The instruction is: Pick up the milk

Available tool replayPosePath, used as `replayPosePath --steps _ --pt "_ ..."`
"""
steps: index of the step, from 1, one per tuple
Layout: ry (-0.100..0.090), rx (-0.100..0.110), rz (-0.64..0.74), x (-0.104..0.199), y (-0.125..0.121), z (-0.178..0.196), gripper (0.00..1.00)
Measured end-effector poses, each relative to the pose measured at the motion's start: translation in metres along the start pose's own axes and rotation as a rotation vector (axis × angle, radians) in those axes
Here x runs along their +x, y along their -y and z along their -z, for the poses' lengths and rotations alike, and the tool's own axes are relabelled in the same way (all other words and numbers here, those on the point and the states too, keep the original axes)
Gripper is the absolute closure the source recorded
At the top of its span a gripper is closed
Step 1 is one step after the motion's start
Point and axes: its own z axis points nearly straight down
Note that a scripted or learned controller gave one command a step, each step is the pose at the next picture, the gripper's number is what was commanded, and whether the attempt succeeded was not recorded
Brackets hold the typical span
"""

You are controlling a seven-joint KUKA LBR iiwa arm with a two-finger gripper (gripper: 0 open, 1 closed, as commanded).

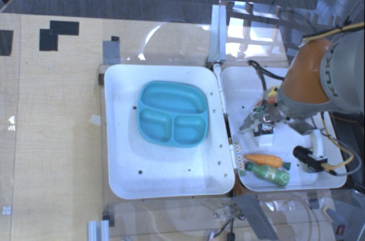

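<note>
Just under the pincer [259, 120], in the right bin [239, 83], something small and white is sitting, and I'm guessing that's the milk [264, 130], though it's too tiny to be sure. Can't tell how the pincer is set. A small carton is probably going to feel light and a bit squashy, so taking it across the flat sides is looking safest. A carrot [263, 160] and green bottle [272, 175] are lying nearer the camera.

grey arm [336, 72] reaching in from the right, orange band above wrist, tool [259, 120] pointing down-left
</note>
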Motion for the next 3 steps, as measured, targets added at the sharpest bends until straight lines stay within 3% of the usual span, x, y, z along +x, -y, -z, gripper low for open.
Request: replayPosePath --steps 1,2,3 --pt "0.002 -0.003 0.167 -0.032 0.035 0.001 0.00" --pt "0.000 0.005 0.058 -0.041 0.048 0.053 0.00" --pt "0.001 -0.001 0.219 0.003 -0.030 0.000 0.00"
